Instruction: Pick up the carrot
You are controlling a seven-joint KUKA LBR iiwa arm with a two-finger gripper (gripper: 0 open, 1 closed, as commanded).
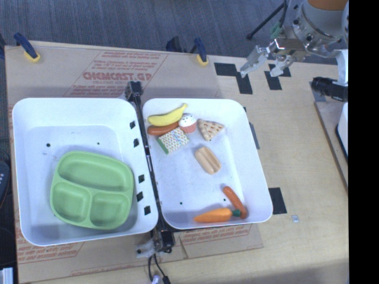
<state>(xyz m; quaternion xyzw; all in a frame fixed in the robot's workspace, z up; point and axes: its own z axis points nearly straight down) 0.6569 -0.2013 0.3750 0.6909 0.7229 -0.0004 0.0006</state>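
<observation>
Cardboard-covered bench (284, 158) bears two bins: right bin (251, 164) has two carrots (214, 216), while fingers (265, 62) gape wide above.

**Definitely a robotics lab**

Cardboard sheet (177, 70) clamped to the bench with blue clamps (26, 47), black tape marks (243, 78), two white bins (35, 158) holding plastic toy food (177, 132), grey carpet (118, 10) and a tripod (278, 10) behind.

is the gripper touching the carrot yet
Apart. The camera view shows the gripper up past the far right corner of the right bin, above the bench, while the carrot lies at the bin's near edge, a wide gap between them.
</observation>
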